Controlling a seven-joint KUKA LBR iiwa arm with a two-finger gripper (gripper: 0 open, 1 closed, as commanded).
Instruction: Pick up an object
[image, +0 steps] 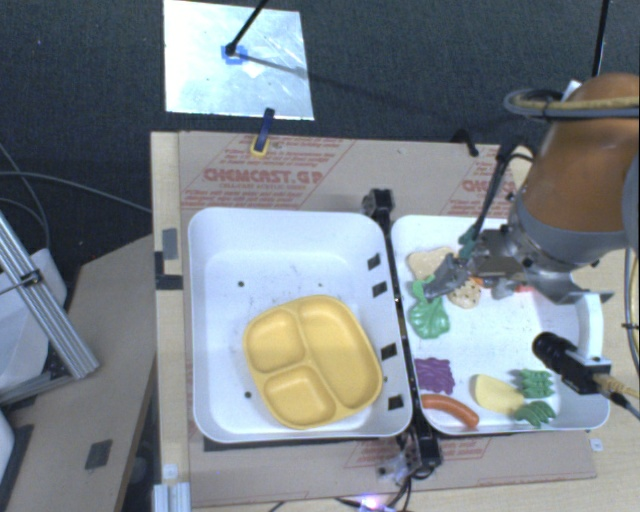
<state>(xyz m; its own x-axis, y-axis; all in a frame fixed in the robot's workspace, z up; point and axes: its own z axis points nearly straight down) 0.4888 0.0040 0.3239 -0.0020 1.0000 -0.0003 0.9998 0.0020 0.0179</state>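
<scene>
From up above I see two white bins side by side on my bench; the left bin (215, 300) has a yellow tray (312, 358) in it, with three little sections, sitting toward the near side; the right bin (520, 325) is where all the small toy foods are; my arm (585, 170) comes in from the right, grey with a big orange part, and its gripper (437, 283) is low over the far left part of the right bin; I cannot tell how the claw is set, because it is small and dark from here; just under its tip is a green leafy piece (429, 316), and I cannot tell if they touch; beside the tip are a pale flat piece (427, 262) and a round cookie (465, 293); nearer to me lie a purple bunch (434, 374), an orange sausage (449, 408) by the front wall, a yellow piece (497, 392), and two green leafy bits (534, 396) just beside it
</scene>
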